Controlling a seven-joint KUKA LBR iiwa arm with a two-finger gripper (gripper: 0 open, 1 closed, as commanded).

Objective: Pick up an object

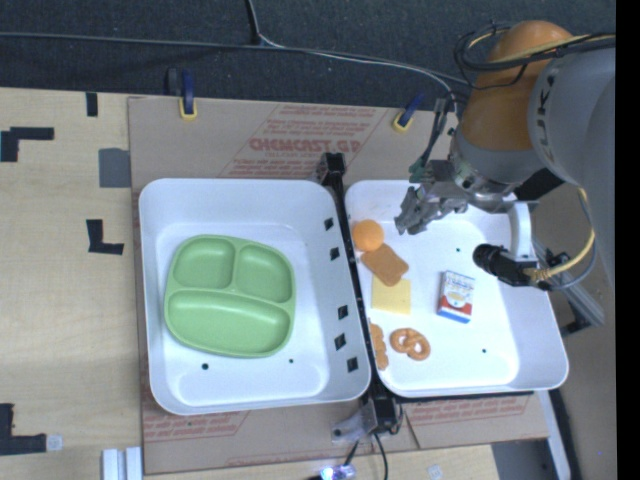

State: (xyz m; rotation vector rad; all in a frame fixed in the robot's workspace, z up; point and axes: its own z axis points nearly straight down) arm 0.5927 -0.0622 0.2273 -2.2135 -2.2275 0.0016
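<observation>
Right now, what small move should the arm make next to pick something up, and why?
Probably lower slightly toward the round orange ball. The gripper hovers just right of it in the right white bin, holding nothing, and the ball is the nearest item.

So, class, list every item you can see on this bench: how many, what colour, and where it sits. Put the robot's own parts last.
Shallow white plastic bins: two, white, side by side.
Green divided plastic plate: one, left bin.
Small orange ball: one, right bin, upper left.
Brown bread-like piece: one, below the ball.
Yellow cheese-like square: one, below that.
Brown pretzel: one, right bin, lower left.
Small white, red and blue box: one, right bin, centre.
Gripper: one, dark, above right bin's top.
</observation>
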